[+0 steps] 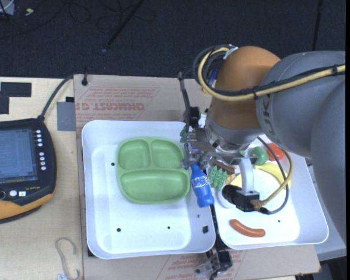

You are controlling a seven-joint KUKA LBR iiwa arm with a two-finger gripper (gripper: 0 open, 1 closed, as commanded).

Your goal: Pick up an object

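The jaws (199, 169) hang over the blue bottle (202, 186) between the bins, grip state unclear; next comes a lift, I judge

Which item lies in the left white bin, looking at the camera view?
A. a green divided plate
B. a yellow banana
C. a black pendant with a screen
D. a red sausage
A: the green divided plate rests on the floor of the left white bin, while the red sausage lies in the other bin.
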